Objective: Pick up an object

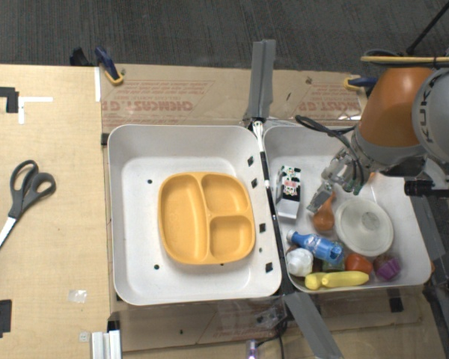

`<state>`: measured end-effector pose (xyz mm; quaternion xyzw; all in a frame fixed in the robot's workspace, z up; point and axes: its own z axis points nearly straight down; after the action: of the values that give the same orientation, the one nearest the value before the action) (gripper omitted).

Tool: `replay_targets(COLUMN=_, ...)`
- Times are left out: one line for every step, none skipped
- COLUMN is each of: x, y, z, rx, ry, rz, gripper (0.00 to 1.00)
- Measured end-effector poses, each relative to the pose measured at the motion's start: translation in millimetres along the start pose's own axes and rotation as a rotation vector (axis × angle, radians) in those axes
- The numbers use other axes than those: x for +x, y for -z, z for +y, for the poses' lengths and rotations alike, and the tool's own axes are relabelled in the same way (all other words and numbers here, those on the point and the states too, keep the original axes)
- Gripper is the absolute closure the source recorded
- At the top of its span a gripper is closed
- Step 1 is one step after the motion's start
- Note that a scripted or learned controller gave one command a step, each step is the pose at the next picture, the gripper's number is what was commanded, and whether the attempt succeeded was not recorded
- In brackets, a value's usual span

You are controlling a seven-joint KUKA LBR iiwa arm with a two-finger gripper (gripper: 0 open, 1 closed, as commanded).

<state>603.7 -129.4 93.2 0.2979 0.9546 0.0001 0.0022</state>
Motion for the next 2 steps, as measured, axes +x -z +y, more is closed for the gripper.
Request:
replay_targets(x=-1.1, y=10.1, z=0.6, rx=0.0, ry=0.002, rz=-0.004, gripper=1.0)
replay_targets(x=41.3, y=99.4, z=39.3, rx=0.0, ry=-0.033, rz=0.001, gripper=1.0)
